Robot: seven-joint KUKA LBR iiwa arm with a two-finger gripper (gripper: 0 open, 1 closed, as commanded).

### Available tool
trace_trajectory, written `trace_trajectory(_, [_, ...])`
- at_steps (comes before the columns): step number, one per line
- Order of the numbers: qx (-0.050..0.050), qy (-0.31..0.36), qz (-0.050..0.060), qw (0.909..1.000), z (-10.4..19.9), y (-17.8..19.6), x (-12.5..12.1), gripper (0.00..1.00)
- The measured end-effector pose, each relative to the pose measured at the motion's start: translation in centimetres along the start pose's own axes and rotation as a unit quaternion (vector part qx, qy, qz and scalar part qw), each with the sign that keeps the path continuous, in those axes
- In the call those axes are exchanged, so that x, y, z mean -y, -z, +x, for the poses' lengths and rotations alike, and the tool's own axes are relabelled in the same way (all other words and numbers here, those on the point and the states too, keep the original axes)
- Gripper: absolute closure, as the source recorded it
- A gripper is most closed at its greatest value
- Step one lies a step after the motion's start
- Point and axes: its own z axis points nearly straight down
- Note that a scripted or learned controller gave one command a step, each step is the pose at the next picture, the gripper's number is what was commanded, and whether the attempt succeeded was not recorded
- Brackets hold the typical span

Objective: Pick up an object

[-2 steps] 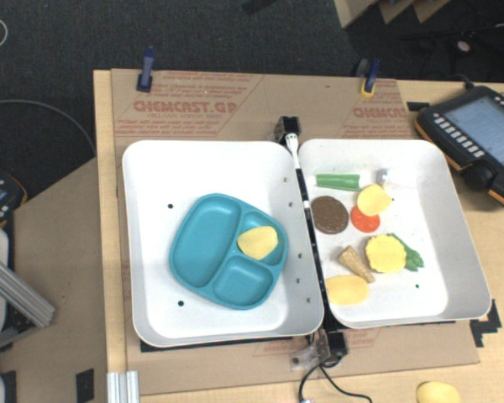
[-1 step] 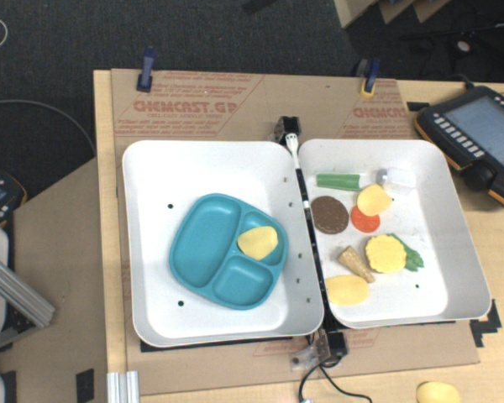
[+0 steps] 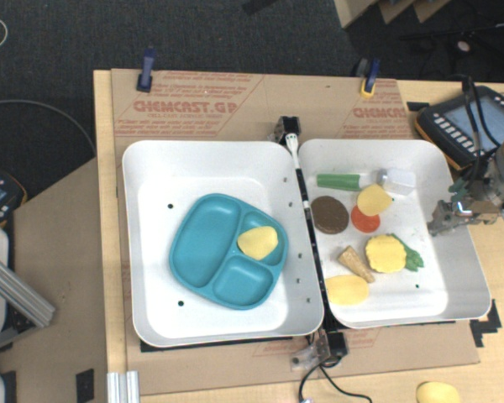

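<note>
The right bin (image 3: pixel 441 288) holds several toy foods: a green stick (image 3: pixel 338 180), a brown disc (image 3: pixel 329 213), a yellow round piece (image 3: pixel 374 200) resting over a red one (image 3: pixel 366 222), a yellow pineapple with green leaves (image 3: pixel 386 253), a tan cone (image 3: pixel 354 263) and a yellow lemon shape (image 3: pixel 347 290). A small pale object (image 3: pixel 398 179) lies near the bin's back. My gripper (image 3: pixel 452 213) hovers at this bin's right rim, to the right of the toys and apart from them. In the left bin (image 3: pixel 143 225) a teal divided plate (image 3: pixel 208 250) carries a yellow piece (image 3: pixel 258 242).
Both bins rest on a cardboard sheet (image 3: pixel 202 103) held by a blue clamp (image 3: pixel 146 70) and a second clamp (image 3: pixel 369 77) at the back. A control pendant (image 3: pixel 466 124) with cables lies at the right rear. Another yellow object (image 3: pixel 437 391) sits off the bins at bottom right.
</note>
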Motion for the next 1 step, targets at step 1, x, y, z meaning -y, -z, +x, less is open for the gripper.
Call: trace_trajectory(1, [0.003,0.000,-0.004,1.0000,-3.09,-12.53,-6.35,1.00])
